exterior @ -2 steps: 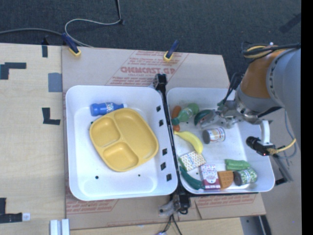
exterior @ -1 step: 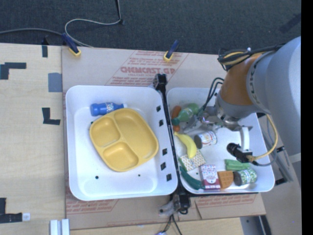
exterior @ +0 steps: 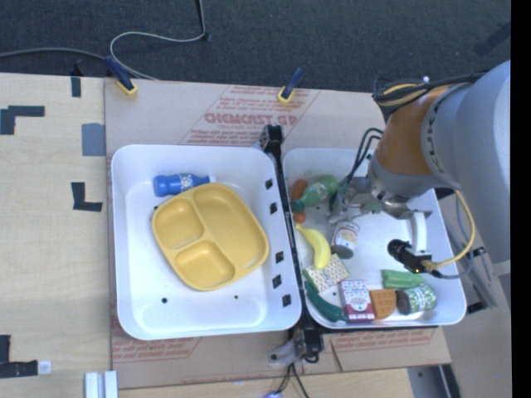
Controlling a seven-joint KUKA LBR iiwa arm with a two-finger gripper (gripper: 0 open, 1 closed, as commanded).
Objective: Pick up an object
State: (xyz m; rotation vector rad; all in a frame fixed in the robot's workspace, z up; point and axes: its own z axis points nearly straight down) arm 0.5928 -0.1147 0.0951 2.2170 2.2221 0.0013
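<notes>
Camera view. My arm (exterior: 431, 139) reaches in from the right over the right bin (exterior: 452, 305), and the tool (exterior: 348, 210) hangs low among the small items there; whether it is wide, narrow or holding anything I cannot tell from this angle. Just below it stands a small can (exterior: 345, 239), with a banana (exterior: 316, 245) beside it and a green item (exterior: 314, 192) to the upper left. Further candidates, a red-and-white carton (exterior: 355, 298) and a dark green can (exterior: 415, 297), lie along the near wall. The left bin (exterior: 133, 305) holds a yellow divided plate (exterior: 209, 235) and a blue bottle (exterior: 177, 184). I judge this the descent-to-grasp step. Next I must close on one item, likely the can, and lift straight up.
</notes>
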